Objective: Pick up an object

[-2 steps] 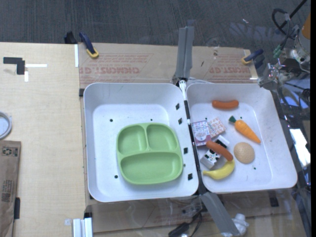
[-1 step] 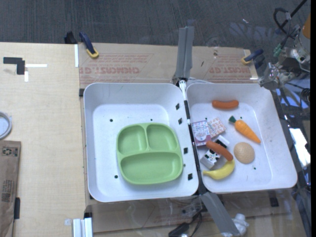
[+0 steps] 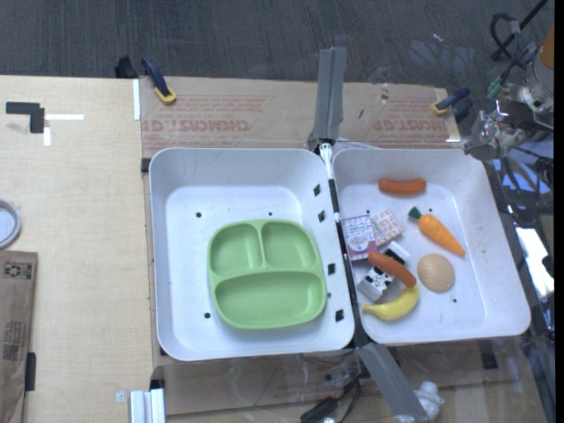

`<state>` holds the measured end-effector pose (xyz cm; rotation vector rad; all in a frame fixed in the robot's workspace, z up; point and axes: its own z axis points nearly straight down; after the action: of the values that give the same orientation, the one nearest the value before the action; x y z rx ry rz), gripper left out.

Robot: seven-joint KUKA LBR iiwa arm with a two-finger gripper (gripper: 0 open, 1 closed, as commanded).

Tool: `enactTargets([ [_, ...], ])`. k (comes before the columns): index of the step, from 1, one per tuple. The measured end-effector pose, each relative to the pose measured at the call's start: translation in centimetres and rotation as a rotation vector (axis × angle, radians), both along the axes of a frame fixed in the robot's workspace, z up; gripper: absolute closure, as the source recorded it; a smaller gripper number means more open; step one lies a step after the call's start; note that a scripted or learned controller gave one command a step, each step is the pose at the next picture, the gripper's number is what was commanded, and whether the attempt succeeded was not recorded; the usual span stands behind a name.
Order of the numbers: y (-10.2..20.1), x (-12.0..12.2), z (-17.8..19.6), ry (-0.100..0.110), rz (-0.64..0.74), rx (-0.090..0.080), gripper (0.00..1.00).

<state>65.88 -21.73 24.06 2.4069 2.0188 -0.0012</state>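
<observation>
Light wooden benchtop with a strip of cardboard along the back, dark carpet behind it all. Going left to right: a roll of tape pokes in at the far left edge with a brown paper bag below it. Then the left bin, which holds a green divided plate sitting roughly in its middle.

Over the divider, the right bin has all the grabbable stuff. A sausage lies near the back, long axis running left-right. Below that, a couple of small printed packets, a second sausage angled diagonally across a small black-and-white thing I can't identify, and a banana at the front curving upward. Further right are a carrot, lying diagonally with its green top toward the back-left, and a tan egg-shaped thing just beside it.

The gripper hangs up at the top right, just past the back-right corner of the right bin. Honestly can't tell whether the claw is wide or narrow, it's a blurry tangle of metal and cables there.

My guess: everything lies forward and to the left of the claw, and the carrot and the back sausage look nearest, both lying apart from the clutter.
</observation>
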Motion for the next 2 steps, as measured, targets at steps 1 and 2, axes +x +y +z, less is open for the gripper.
enactTargets([
  [1,0.37,0.00,0.09,0.000,-0.060,0.000,1.00],
  [2,1.19,0.01,0.40,0.001,-0.088,0.000,1.00],
])
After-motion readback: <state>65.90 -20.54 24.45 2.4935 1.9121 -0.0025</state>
